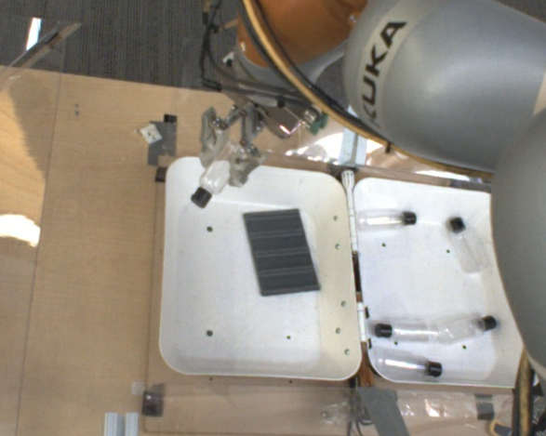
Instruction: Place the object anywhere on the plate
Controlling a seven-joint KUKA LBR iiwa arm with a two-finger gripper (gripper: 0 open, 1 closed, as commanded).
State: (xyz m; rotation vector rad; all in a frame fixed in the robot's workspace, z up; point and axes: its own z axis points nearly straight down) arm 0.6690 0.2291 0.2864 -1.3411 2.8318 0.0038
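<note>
Looming closest, our arm (451, 76) reaches over the left bin (181, 336). Our gripper (228, 163) pinches a clear tube (212, 182), black cap pointing away from the plate (281, 252), which lies just beside it, toward the bin's middle.

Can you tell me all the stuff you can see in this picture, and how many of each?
Bench: one, light wood, under everything.
Bins: two, white, side by side; left bin, right bin.
Plate: one, dark grey and ribbed, lying flat in the middle of the left bin.
Tubes: about six, clear with black caps. One sits at the left bin's top left corner, right under the tool; the others, such as, lie in the right bin.
Arm: one, grey with an orange band, reaching in from the right.
Tool: one, metal, over the left bin's top left corner.
</note>
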